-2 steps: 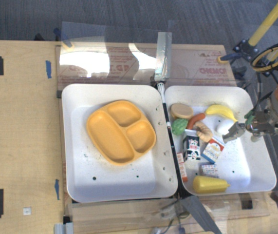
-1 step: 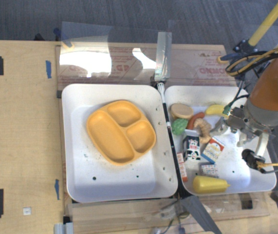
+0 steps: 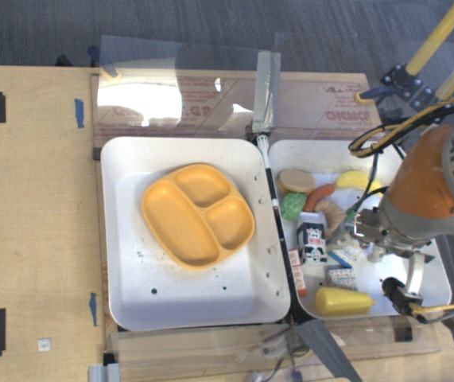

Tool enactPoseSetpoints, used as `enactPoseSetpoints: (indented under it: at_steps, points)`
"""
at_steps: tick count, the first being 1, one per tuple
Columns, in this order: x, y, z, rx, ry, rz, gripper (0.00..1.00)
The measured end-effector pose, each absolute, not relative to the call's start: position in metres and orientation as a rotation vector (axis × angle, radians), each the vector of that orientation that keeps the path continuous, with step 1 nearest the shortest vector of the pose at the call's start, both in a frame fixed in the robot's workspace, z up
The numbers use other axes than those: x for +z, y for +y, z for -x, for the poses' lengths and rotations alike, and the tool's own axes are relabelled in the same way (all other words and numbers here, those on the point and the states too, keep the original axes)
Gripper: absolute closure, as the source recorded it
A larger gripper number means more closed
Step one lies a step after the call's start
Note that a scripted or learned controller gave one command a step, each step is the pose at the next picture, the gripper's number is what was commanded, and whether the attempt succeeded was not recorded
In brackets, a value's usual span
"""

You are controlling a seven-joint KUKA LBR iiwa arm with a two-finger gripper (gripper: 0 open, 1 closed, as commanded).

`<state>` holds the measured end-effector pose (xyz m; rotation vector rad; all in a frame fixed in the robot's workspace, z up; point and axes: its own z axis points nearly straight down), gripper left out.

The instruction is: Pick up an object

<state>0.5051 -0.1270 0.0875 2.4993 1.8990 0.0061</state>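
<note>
Yellow plastic mustard-like bottle (image 3: 343, 299) lies at the right white bin's (image 3: 443, 286) front edge, beside small cartons and toy food (all unlifted). Gripper (image 3: 370, 233) hovers low over this clutter; whether its fingers are spread, I cannot tell. Picking remains undone.

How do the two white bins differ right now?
The left bin holds one orange divided plate; the right bin holds a clutter of small items, including a yellow bottle. The arm hangs over the right bin, not the left. Both are shallow and white.
</note>
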Motion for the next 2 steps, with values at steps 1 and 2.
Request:
enactPoseSetpoints:
  at_steps: [1,2]
  points:
    - [0.098,-0.127,-0.507,0.009,1.896,-2.498,1.00]
    - [0.186,-0.062,-0.543,0.007,2.023,-2.402,1.00]
